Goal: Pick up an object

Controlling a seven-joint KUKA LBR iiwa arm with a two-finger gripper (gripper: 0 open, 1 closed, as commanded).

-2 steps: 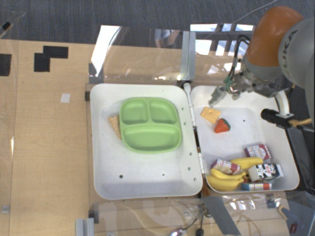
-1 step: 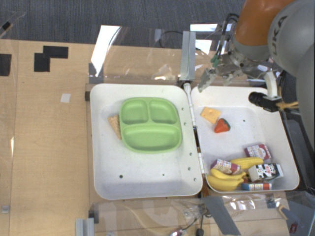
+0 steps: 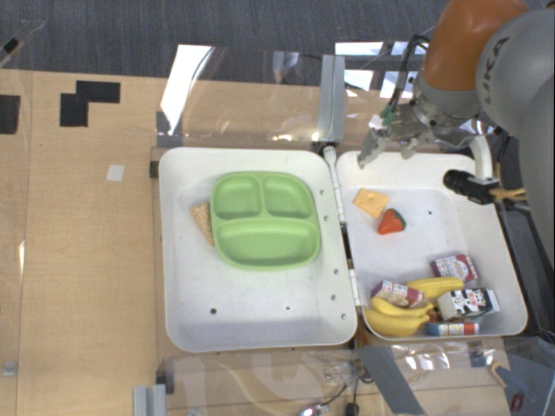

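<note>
My gripper (image 3: 387, 148) hangs over the far edge of the right bin (image 3: 486, 232), its two fingers spread open with nothing between them. Just in front of it lie a yellow cheese wedge (image 3: 371, 203) and a red strawberry (image 3: 391, 222). At the near right corner of the same bin sits a pile: yellow bananas (image 3: 401, 315), a few small cartons (image 3: 454, 268) and a marker (image 3: 451, 328). In the left bin (image 3: 251, 319) rests a green divided plate (image 3: 264, 219) with a tan cracker (image 3: 202, 222) against its left side.
A raised divider (image 3: 340, 224) separates the two bins. Clear plastic panels (image 3: 251, 94) stand behind the bins. The arm's orange band (image 3: 464, 33) and grey body fill the upper right. A black fitting (image 3: 468, 185) juts over the right bin's far right side.
</note>
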